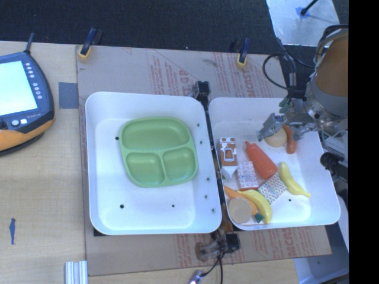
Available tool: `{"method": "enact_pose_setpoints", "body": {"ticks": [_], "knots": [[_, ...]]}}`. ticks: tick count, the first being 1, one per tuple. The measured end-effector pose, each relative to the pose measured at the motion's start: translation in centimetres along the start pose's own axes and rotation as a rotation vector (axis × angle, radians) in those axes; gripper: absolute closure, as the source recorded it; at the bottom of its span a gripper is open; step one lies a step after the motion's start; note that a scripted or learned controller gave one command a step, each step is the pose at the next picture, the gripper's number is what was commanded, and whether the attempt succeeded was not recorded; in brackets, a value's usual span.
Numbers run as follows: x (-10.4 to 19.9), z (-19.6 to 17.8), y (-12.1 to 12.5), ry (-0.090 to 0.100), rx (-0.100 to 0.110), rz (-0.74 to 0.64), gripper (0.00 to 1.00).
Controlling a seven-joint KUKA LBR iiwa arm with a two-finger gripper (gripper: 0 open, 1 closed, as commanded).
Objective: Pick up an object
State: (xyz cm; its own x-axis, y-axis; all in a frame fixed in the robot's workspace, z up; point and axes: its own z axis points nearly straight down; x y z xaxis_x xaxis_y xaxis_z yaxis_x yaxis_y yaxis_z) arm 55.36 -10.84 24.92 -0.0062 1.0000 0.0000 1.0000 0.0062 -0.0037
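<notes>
Below, two shallow white bins sit side by side on a cardboard sheet (177, 70) laid over the wooden bench (41, 188). The left bin (100, 215) carries a green divided plate (159, 151) near its centre, with three compartments facing up. The right bin (323, 215) carries the small items. A small box with an orange and white label (228, 151) lies by the bin's left wall, and a white packet with red print (246, 174) lies just below it. A red-orange bottle (261, 160) lies tilted at the bin's centre, its narrow end toward the far wall. A patterned packet (272, 188) rests beside it, and a yellow banana (292, 180) lies toward the right wall. A second banana (259, 202) and a tan round disc (240, 209) sit at the near left corner, touching one another. The grey arm (331, 70) reaches in from the right, and its gripper (279, 126) is low over the far part of the right bin. A pale round object (275, 138) lies directly at the fingertips, and a small orange piece (290, 142) lies just beside it. Whether the hand is released or clenched cannot be told, nor whether it touches the pale object. A handheld control pendant (21, 99) rests at the bench's left edge, well apart from the bins. Yellow and blue clamps (87, 45) pin the cardboard's far edge.
</notes>
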Motion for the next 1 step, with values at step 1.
{"method": "enact_pose_setpoints", "body": {"ticks": [1], "knots": [[-3.37,15.81,4.58,-0.002,0.002,0.001,0.0]]}}
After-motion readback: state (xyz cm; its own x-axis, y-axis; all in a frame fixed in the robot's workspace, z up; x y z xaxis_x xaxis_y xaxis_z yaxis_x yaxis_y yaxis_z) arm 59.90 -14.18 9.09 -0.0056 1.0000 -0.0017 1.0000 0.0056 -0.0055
